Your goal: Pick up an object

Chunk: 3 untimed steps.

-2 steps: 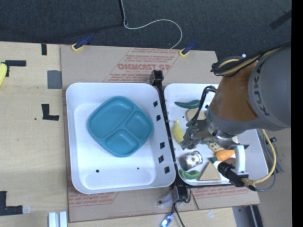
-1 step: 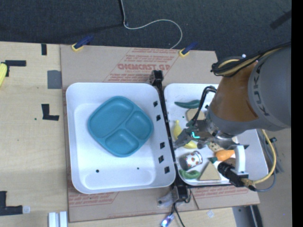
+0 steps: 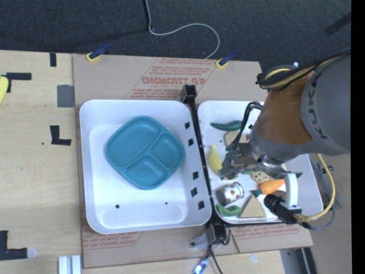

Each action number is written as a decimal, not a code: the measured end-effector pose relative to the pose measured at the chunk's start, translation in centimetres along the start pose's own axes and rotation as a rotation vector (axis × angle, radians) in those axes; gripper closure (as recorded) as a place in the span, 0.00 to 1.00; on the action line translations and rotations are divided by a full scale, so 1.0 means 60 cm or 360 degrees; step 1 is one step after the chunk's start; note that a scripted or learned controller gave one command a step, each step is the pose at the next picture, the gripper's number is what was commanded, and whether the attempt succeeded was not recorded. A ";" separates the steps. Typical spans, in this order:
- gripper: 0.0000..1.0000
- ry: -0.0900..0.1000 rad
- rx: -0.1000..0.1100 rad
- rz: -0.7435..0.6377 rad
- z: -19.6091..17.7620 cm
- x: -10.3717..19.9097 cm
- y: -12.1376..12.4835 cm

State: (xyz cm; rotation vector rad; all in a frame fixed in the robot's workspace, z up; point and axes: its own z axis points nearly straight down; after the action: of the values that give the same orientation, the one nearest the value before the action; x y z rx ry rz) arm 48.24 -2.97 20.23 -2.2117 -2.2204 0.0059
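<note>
The arm [image 3: 296, 119] rises closest to the lens, its grey and orange bulk covering much of the right bin [image 3: 315, 194]. Below it the gripper [image 3: 232, 165] hangs low over the bin's clutter; I cannot tell whether it is released or clenched, and nothing is visibly caught in it. Just beneath lie the candidate objects: a small round red-and-white piece [image 3: 231, 193], a yellow piece [image 3: 214, 158] against the divider, an orange carrot-like piece [image 3: 272, 185], a tan wedge [image 3: 255, 209] and, farther back, a green pepper shape [image 3: 227, 125]. Across the divider, the left bin [image 3: 91, 153] carries a blue tray [image 3: 145, 151].

The step in hand looks like the descent toward a grasp in the right bin. The next move would call for settling squarely onto one piece, probably the yellow or round one, closing, then lifting clear without dragging neighbours.
</note>
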 end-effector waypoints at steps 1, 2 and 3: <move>1.00 -0.0008 -0.0025 0.0009 -0.170 -0.072 0.001; 1.00 -0.0003 -0.0003 0.0000 -0.067 0.008 0.029; 1.00 -0.0006 -0.0013 -0.0003 -0.004 0.090 0.135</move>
State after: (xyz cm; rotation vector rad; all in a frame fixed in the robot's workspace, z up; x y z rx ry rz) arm 56.34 2.45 20.39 -2.2151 -2.2286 0.0010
